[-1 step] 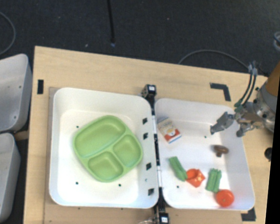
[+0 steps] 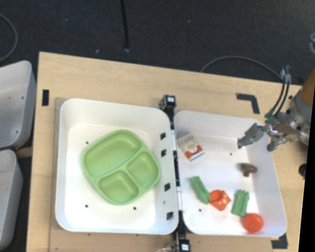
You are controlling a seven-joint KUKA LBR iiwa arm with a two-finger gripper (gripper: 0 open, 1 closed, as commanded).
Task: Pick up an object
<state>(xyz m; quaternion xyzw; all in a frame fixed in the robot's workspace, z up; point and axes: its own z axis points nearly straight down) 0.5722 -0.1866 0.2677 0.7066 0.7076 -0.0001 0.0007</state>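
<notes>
- Camera view, bench: two white bins sit side by side. The left bin [image 2: 66, 197] carries a green divided plate [image 2: 121, 166]; the right bin [image 2: 274, 210] carries the loose items.
- Camera view, candidate objects, all lying on the floor of the right bin: a small red-and-white carton [image 2: 190, 145] near the dividing wall; a brown piece [image 2: 247, 169] toward the right side; a green pod [image 2: 199, 189] touching or just beside an orange-red piece [image 2: 220, 199]; a second green item [image 2: 240, 202]; a red tomato [image 2: 253, 222] in the near right corner.
- Camera view, arm: the gripper [image 2: 262, 135] hangs over the far right part of the right bin, above the brown piece and apart from it. The fingers [image 2: 248, 136] stand spread, with nothing between them.
- Progress: no object is grasped or lifted; every item rests in the bin. The task is judged to be at the approach stage.
- Outstanding: descent onto one object, closure on it, and a lift clear of the bin floor. The brown piece lies nearest the gripper and is the likeliest target, though this cannot be confirmed.
</notes>
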